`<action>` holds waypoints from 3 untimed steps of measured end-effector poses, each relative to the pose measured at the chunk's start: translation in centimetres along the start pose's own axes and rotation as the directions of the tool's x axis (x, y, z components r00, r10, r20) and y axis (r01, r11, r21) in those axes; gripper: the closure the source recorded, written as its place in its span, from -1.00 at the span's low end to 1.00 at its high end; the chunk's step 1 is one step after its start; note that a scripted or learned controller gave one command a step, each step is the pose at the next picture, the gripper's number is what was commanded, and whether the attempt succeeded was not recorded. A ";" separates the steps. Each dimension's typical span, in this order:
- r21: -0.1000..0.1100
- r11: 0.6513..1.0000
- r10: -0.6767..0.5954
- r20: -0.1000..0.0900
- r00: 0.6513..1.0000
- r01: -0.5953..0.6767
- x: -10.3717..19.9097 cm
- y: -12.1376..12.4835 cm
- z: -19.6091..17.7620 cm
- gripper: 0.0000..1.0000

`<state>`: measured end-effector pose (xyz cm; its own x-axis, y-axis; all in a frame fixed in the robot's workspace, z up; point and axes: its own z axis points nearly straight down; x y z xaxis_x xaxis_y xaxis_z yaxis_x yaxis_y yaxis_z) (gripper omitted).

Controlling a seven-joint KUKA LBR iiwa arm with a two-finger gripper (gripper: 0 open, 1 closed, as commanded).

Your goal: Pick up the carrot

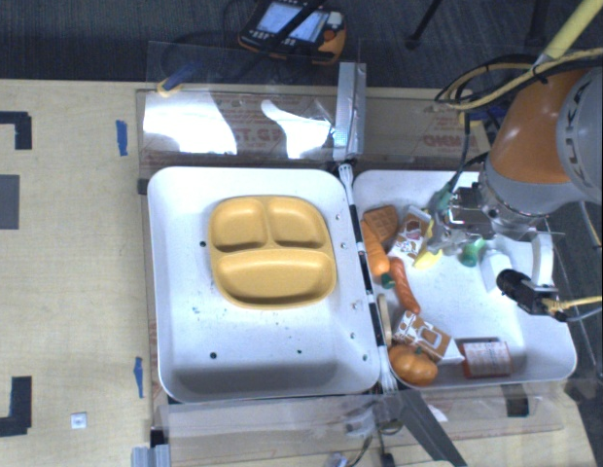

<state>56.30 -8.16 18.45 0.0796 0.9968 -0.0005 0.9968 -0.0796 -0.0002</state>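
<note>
The carrot (376, 257) is a slim orange piece lying along the left wall of the right bin (549, 343), with a small green end toward the front. My gripper (455, 218) hangs over the back middle of that bin, to the right of the carrot and apart from it. A white and yellow packet (414, 241) lies between the two. Nothing shows held in the gripper.
Around the carrot lie a brown bread-like piece (380, 223), a reddish sausage (406, 288), a brown and white box (421, 333), a round orange fruit (412, 365), a red can (486, 358) and a small green thing (470, 253). The left bin (175, 261) holds a yellow divided plate (272, 251).
</note>
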 end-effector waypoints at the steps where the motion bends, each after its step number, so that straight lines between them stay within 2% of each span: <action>1: -0.005 0.988 -0.155 0.000 0.988 0.155 -2.6 -3.3 9.7 1.00; 2: -0.007 0.988 -0.153 0.001 0.988 0.153 -2.6 -3.3 8.7 1.00; 3: 0.001 0.993 -0.120 -0.001 0.993 0.120 11.3 -7.5 0.0 1.00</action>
<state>49.76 3.72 18.39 -0.0407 0.9992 0.0003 0.9992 0.0407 -0.0010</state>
